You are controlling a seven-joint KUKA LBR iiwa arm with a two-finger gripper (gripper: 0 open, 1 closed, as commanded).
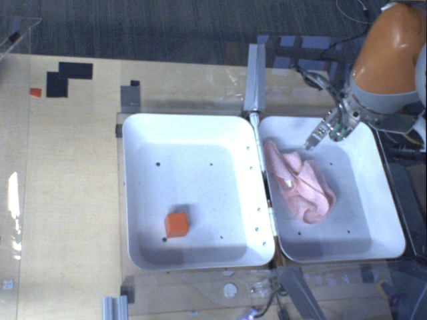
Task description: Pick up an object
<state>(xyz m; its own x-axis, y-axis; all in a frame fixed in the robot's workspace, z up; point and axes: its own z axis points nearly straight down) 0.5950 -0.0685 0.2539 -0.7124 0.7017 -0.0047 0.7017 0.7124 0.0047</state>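
While its finger state is unclear, the pincer (325,133) hovers above the pink cloth (300,185).

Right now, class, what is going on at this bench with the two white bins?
A grey robot arm with an orange band reaches in from the right. Its pincer hangs above the right white bin, near the bin's back edge, just beyond a crumpled pink cloth lying inside. Nothing is between its fingers. A small orange block sits untouched in the left white bin.
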